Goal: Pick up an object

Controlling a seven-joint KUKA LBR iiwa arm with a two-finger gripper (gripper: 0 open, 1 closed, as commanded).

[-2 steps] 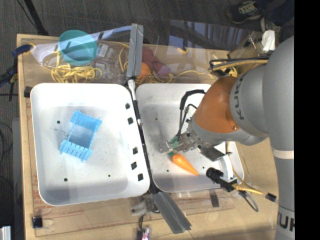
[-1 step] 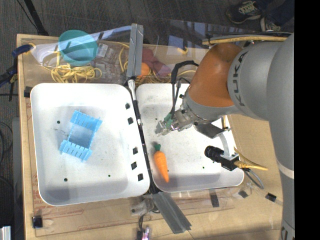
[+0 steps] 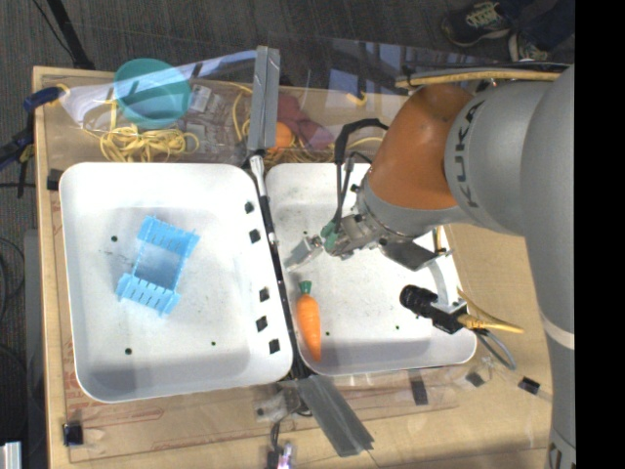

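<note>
A blue plastic rack (image 3: 156, 265) lies in the left bin (image 3: 88, 195), left of its middle. An orange toy carrot (image 3: 309, 323) with a green top lies in the right bin (image 3: 293, 191) by its front left wall. My gripper (image 3: 311, 249) hangs over the right bin's left half, just above and behind the carrot, pointing left toward the divider. Nothing shows between its fingers. The arm's grey and orange body covers the bin's back right part.
Behind the bins lie a teal bowl (image 3: 152, 88), yellow cord (image 3: 137, 143) and clear plastic wrap. A grey bar (image 3: 262, 96) stands at the back between the bins. Black clips (image 3: 262, 296) line the divider. Feet in shoes (image 3: 480, 18) stand beyond the bench.
</note>
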